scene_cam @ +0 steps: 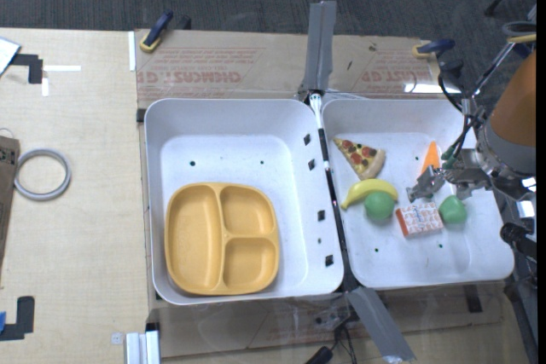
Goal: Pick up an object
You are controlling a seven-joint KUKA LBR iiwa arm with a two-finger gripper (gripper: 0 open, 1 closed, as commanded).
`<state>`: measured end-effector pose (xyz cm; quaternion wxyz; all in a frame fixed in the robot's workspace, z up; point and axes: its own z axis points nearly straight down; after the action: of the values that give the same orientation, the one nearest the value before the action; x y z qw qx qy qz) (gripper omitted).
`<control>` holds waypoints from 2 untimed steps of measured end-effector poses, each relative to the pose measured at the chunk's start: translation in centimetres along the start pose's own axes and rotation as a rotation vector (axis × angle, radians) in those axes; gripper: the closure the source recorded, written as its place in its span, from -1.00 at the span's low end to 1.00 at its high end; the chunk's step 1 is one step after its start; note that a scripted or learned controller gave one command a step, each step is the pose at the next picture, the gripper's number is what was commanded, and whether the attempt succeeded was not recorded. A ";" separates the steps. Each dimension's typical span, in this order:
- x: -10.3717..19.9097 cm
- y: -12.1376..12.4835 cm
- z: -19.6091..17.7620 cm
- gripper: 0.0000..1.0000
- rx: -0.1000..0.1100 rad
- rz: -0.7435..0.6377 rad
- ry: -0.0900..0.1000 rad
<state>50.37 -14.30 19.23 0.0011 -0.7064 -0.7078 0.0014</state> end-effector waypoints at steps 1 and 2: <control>2.0 3.0 7.9 -1.00 -0.025 -0.024 -0.002; 3.6 1.7 10.1 -1.00 -0.002 -0.176 0.000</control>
<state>52.03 -10.65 9.09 0.0005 -0.6415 -0.7671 0.0004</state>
